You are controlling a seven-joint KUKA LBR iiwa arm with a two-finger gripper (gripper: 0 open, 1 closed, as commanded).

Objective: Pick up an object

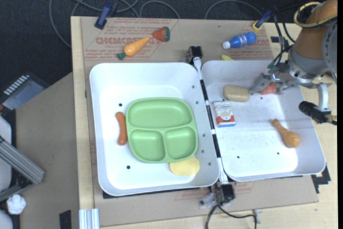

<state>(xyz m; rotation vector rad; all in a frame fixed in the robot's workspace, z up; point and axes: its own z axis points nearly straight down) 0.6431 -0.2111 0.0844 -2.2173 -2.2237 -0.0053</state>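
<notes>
My gripper (pixel 267 83) is low over the back of the right bin (pixel 311 163), reaching in from the right. A small red object (pixel 268 89) lies right under it; the arm hides most of it. Just left of the gripper rests a tan bun-like piece (pixel 236 93). A small white and red carton (pixel 224 113) lies by the bin's left wall. Towards the right of the same bin is a brown drumstick (pixel 285 133).
The left bin (pixel 102 115) holds a green divided plate (pixel 162 128), an orange sausage (pixel 121 127) and a yellow disc (pixel 184 167). Behind the bins on the bench lie a carrot (pixel 136 45), a red fruit (pixel 162 34), a blue bottle (pixel 240 40) and a blue clip (pixel 105 15).
</notes>
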